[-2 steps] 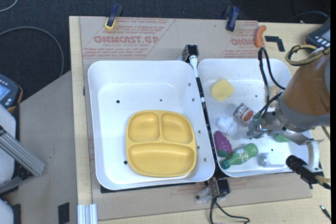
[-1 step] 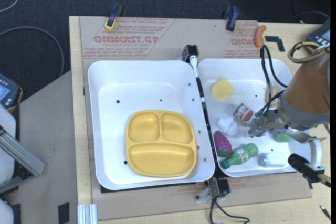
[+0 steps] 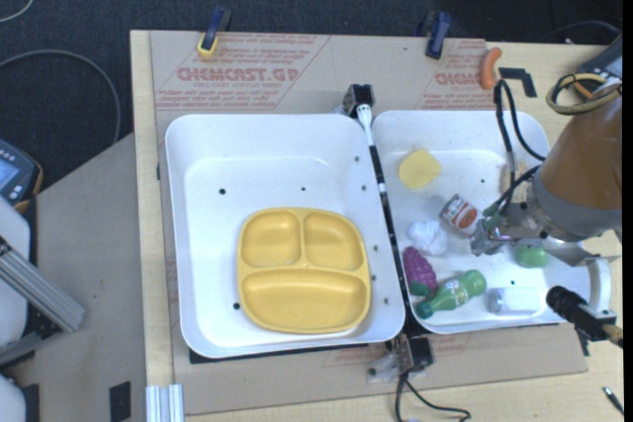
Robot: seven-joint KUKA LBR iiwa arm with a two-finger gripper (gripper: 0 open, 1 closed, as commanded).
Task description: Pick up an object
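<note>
Right bin (image 3: pixel 465 126), frame right. Gripper (image 3: pixel 492 234) low among the clutter; finger spread and any hold cannot be told. Beside it: small red-and-white can (image 3: pixel 458 211) on its side, crumpled white lump (image 3: pixel 426 234), purple grapes (image 3: pixel 419 270), green bottle (image 3: pixel 452 294), yellow block (image 3: pixel 419 169) further up. Yellow divided tray (image 3: pixel 302 269) in left bin (image 3: pixel 198 212).

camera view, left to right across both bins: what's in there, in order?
Yellow divided tray → purple grapes → yellow block → small can → gripper → green round piece. Left out for overlap in x: white lump, green bottle, white piece near the front.
</note>
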